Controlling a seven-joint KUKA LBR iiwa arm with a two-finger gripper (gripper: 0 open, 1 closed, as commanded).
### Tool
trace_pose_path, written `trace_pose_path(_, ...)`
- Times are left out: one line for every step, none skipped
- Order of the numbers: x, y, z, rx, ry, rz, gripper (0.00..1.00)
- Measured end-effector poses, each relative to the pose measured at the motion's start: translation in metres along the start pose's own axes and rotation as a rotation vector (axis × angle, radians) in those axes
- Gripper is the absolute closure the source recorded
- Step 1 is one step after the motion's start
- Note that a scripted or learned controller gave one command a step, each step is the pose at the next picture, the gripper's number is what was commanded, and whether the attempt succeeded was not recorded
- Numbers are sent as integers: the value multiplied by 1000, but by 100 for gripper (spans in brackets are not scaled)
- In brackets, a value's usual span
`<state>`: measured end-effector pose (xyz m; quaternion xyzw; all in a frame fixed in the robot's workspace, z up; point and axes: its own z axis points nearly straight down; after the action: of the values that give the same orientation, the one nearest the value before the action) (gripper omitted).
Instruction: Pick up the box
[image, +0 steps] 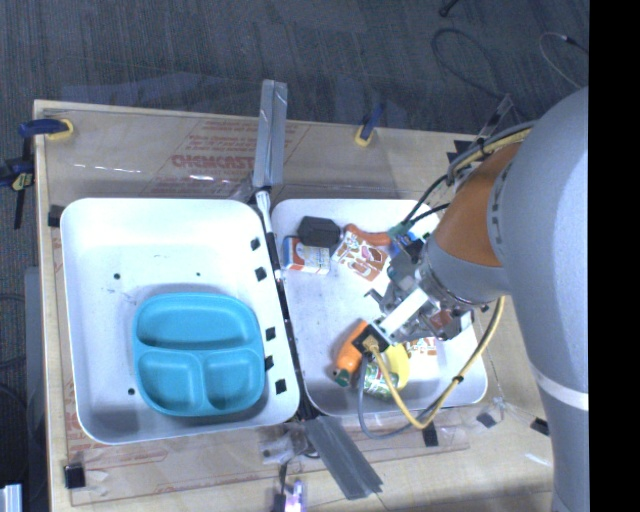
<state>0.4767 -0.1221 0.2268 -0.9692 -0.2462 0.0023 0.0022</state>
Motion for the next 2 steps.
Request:
trace_pose_path(33, -60, -63, -1, 1, 169, 100)
trace_pose_path(80, -99, -123, -3, 3, 289, 100)
